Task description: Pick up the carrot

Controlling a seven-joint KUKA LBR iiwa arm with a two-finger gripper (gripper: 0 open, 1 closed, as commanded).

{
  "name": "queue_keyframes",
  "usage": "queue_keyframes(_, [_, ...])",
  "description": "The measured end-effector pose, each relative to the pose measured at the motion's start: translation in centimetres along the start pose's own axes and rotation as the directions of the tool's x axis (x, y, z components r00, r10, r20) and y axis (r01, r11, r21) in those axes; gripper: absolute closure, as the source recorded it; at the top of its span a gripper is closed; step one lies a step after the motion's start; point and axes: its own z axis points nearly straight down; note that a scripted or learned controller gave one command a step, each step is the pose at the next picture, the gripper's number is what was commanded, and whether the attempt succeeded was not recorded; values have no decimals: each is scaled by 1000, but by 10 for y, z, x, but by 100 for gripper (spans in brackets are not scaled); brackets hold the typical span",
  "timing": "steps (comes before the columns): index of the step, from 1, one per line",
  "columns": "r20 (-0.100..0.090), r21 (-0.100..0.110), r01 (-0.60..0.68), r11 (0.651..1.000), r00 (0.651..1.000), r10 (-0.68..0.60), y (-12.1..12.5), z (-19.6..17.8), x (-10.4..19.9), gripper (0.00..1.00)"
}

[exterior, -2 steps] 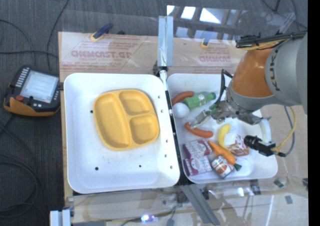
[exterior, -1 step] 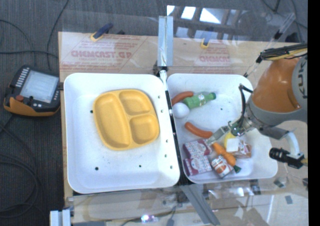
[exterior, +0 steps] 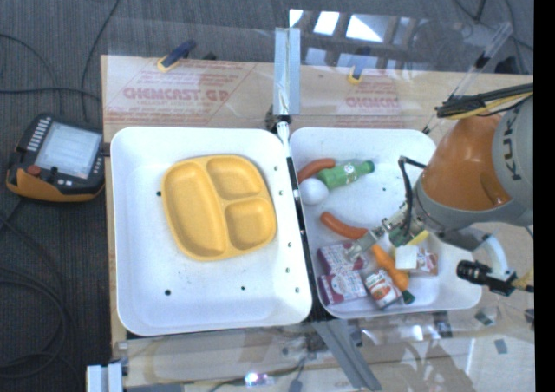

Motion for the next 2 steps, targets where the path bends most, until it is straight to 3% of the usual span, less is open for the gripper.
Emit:
queue_keyframes(1, [-3, -4, 1, 1000, 1000, -1, 3, -9, 1, 100])
queue_keyframes(2, [-27, 36, -103, 994, 994, 104, -2, -75, 29, 100])
